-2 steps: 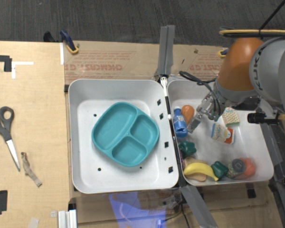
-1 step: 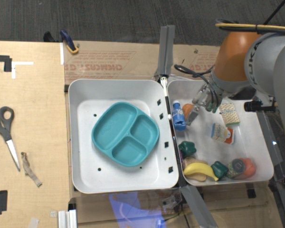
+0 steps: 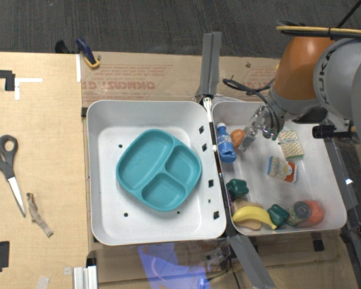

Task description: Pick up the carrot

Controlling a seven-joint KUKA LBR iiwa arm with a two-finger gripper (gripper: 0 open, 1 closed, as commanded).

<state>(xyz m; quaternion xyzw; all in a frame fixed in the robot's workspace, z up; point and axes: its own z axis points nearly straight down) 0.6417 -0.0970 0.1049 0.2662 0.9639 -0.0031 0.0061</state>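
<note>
Dark carpet lies behind a wooden bench (image 3: 36, 131) carrying two shallow white bins side by side, w/ a cardboard sheet (image 3: 144, 77) under their far edge. Scissors (image 3: 7, 164) lie on the bench, well apart from the work.

Step in hand: approach to the carrot (image 3: 237, 138). It sits in the right bin (image 3: 334, 179), near the far-left corner, just beside a blue bottle (image 3: 224, 144) lying along the divider wall. The gripper (image 3: 251, 136) hangs at a slant right next to the carrot on its right side; cannot tell from this angle whether the pincer is open or closed, and no object is seen in it.

Procedure notes (judgement):
- Centre over the carrot before descending. The bottle is v. close; an offset toward the divider would likely catch the bottle instead.
- Approach from the open side, i.e. away from the divider, w/ the closing axis across the carrot's short dimension.
- Lift straight up. The bin wall and divider leave little room for a sideways drag.

Containers:
- Left bin (image 3: 102, 161): one teal sectioned plate (image 3: 159, 170), three compartments, nothing in them.
- Right bin: carrot, bottle, a small carton (image 3: 282, 168), a patterned packet (image 3: 290, 143), a dark green item (image 3: 237, 188), a banana (image 3: 254, 216), a second green item (image 3: 278, 215) touching the banana, and a grey and orange-red piece (image 3: 308, 212) at the near-right corner.
</note>
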